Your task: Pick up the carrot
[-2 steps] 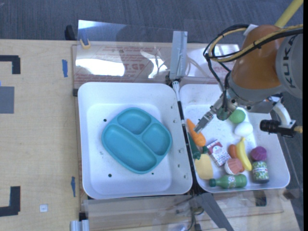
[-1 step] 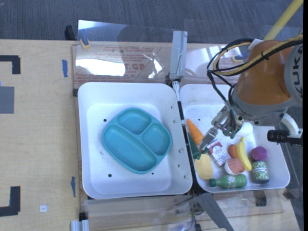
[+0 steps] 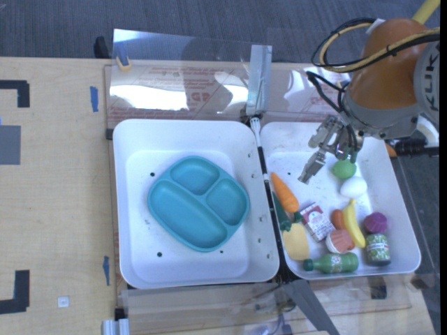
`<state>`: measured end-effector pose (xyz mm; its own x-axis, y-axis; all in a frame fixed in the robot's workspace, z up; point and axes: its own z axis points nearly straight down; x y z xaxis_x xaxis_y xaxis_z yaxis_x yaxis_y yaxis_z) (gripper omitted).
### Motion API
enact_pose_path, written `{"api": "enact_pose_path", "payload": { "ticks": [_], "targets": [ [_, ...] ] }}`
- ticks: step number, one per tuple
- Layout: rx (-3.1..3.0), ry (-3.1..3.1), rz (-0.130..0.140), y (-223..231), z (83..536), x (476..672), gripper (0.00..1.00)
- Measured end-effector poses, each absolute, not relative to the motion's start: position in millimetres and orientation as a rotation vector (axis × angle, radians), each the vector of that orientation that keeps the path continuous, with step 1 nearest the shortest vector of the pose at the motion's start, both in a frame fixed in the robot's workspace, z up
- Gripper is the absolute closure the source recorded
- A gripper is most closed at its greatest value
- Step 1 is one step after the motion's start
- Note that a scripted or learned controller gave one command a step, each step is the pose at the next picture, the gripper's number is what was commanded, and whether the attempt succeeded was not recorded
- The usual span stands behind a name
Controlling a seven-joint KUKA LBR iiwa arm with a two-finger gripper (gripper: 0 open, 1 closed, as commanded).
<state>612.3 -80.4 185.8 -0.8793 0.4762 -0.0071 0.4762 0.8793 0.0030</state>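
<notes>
The orange carrot (image 3: 283, 193) with a green top lies at the left side of the right bin (image 3: 293, 144), slanting down to the right along the divider. My gripper (image 3: 327, 156) hangs over the bin's upper middle, up and to the right of the carrot and apart from it. Its fingers (image 3: 311, 167) are spread, and nothing sits between them. The grey arm with its orange band reaches in from the upper right.
Toy foods crowd the right bin's lower right: a green round piece (image 3: 344, 169), a white egg (image 3: 353, 188), a banana (image 3: 353, 223), a purple fruit (image 3: 376, 222), a green bottle (image 3: 332, 262), a yellow piece (image 3: 296, 241), a red-white packet (image 3: 316, 221). The left bin holds a teal divided plate (image 3: 198, 202).
</notes>
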Motion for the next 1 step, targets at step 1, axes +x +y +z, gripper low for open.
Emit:
{"api": "enact_pose_path", "payload": {
  "ticks": [1],
  "targets": [
    [0.618,3.077,0.002,-46.9,185.3,545.9,0.00]
  ]
}}
